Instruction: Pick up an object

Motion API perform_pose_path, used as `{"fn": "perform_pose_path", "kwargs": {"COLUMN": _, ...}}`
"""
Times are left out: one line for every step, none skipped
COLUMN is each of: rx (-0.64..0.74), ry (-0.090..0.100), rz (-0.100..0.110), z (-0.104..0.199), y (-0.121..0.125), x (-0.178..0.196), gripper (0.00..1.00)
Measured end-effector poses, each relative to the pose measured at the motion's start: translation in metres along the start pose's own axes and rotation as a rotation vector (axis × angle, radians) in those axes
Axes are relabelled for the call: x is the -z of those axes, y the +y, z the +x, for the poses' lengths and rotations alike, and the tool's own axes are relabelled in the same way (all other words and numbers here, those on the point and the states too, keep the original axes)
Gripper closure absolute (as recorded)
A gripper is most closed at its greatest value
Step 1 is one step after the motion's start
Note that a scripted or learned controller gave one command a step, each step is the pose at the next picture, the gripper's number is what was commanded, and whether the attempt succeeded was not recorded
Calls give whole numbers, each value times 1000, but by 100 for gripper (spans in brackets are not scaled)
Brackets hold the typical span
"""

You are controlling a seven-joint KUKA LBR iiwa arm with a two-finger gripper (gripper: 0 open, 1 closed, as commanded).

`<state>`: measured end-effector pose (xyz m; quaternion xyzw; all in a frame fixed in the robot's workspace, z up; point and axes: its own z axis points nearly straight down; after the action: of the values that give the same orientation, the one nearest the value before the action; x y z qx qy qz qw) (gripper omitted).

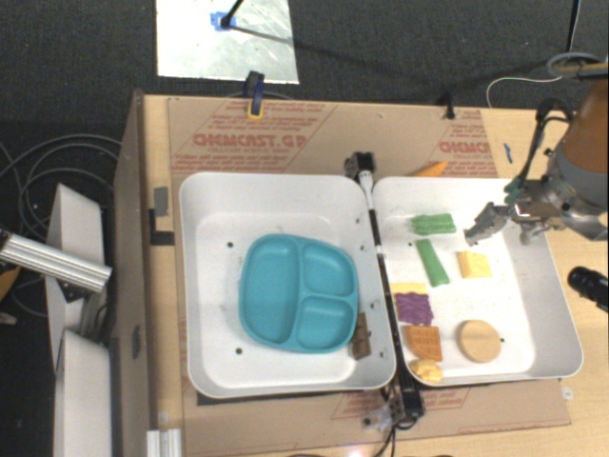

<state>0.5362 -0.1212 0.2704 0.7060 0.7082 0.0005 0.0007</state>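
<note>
My gripper (507, 227) hangs over the upper right part of the right bin (557, 322), its two fingers spread open with nothing between them. Just below and left of it lies a small yellow block (474, 265). Further left are a green block (433, 224) and a long green stick (433, 262). Lower in the bin sit a purple bunch (413, 307), an orange waffle-like piece (422, 341) and a tan round disc (479, 341).
The left bin (205, 255) holds a blue divided plate (298, 293) and a small brown piece (362, 336) at its right wall. An orange piece (430, 169) lies on the cardboard behind the right bin. A black divider (373, 231) runs between the bins.
</note>
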Motion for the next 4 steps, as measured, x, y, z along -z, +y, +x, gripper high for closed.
{"fn": "perform_pose_path", "kwargs": {"rx": -2, "ry": -10, "rz": -10, "z": -17, "y": 27, "x": -189, "gripper": 0}}
{"fn": "perform_pose_path", "kwargs": {"rx": -4, "ry": -11, "rz": -23, "z": -18, "y": 32, "x": -166, "gripper": 100}}
{"fn": "perform_pose_path", "kwargs": {"rx": -3, "ry": -9, "rz": -18, "z": -18, "y": 30, "x": -168, "gripper": 0}}
{"fn": "perform_pose_path", "kwargs": {"rx": -3, "ry": -10, "rz": -21, "z": -18, "y": 31, "x": -157, "gripper": 100}}
